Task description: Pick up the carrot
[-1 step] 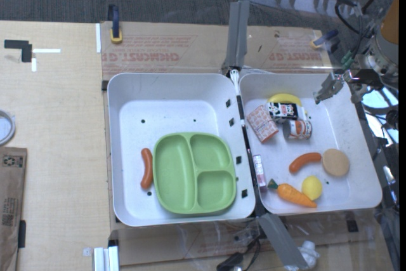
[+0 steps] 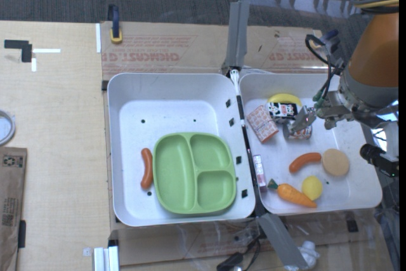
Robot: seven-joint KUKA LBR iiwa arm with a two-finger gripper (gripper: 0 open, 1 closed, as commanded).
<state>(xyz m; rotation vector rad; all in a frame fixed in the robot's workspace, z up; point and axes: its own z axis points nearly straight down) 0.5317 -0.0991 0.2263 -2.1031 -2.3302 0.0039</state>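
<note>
The carrot (image 2: 295, 195), orange with a small green top, lies near the front edge of the right bin (image 2: 355, 203), its green end pointing left. A yellow lemon (image 2: 311, 187) touches its right side. My gripper (image 2: 299, 126) hangs over the middle of the right bin, well behind the carrot and apart from it. Its tip is low among the items there, next to a pink box (image 2: 262, 124).
Around the gripper in the right bin lie an orange sausage (image 2: 305, 162), a tan round bun (image 2: 335, 162) and a yellow-and-black packet (image 2: 283, 106). The left bin (image 2: 127, 105) holds a green divided plate (image 2: 193, 172) and another sausage (image 2: 146, 169).
</note>
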